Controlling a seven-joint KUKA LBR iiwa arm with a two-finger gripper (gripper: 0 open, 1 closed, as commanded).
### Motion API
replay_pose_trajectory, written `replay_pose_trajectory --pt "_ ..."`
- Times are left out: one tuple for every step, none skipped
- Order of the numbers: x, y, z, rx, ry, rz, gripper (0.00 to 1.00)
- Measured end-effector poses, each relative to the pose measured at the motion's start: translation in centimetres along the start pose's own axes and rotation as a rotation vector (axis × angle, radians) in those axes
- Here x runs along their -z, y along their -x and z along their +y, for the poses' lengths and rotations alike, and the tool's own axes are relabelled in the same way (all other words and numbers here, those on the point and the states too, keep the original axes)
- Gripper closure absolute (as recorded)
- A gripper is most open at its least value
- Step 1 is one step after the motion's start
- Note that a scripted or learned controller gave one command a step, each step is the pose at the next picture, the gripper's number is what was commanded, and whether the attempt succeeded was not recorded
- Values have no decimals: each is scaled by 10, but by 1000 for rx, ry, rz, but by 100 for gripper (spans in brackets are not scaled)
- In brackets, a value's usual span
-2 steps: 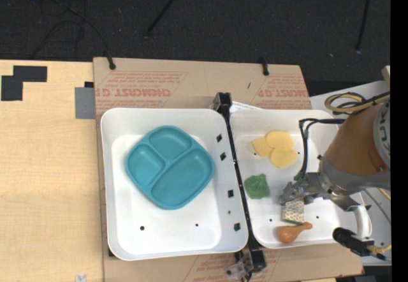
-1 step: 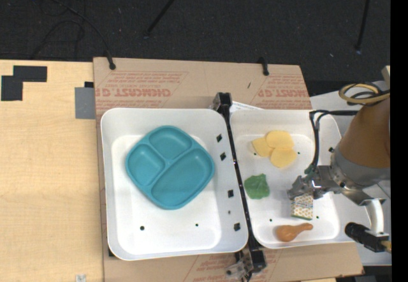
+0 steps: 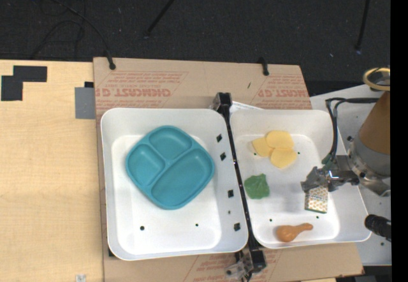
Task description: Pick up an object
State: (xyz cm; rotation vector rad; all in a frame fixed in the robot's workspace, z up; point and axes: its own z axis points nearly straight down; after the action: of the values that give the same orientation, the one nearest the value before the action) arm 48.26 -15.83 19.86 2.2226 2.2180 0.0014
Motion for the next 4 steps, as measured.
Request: replay_pose_trajectory --pt "42 1 1 4 0 0 100" --pt "33 -49 5 7 -5 3 100" --pt "42 -103 16 8 -5 3 100" --pt "35 -160 38 8 -5 3 100"
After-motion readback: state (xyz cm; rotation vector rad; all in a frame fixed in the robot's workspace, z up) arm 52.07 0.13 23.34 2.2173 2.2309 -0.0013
